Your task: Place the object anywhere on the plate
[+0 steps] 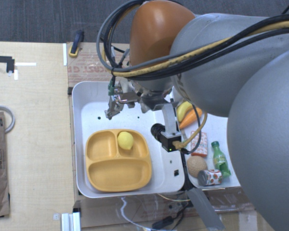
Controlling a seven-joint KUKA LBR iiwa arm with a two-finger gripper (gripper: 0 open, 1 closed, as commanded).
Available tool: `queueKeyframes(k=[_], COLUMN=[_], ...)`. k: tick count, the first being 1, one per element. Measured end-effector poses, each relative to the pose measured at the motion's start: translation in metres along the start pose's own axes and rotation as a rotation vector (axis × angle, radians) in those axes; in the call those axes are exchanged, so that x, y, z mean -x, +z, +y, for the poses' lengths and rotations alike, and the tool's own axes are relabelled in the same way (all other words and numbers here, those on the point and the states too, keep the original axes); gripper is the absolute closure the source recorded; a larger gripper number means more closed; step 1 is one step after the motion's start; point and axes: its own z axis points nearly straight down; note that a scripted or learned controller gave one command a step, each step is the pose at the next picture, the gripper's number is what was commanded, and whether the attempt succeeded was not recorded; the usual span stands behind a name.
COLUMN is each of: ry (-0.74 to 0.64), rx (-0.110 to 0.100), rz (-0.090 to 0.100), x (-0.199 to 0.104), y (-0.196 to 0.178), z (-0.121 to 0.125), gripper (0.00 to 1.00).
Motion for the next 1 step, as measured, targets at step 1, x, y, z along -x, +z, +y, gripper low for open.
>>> queueKeyframes(k=[1], ry=[0.000], rx=[0.000], rz=[0.000], x=[0.0000], y=[0.0000], z=[0.0000], gripper=[0.00])
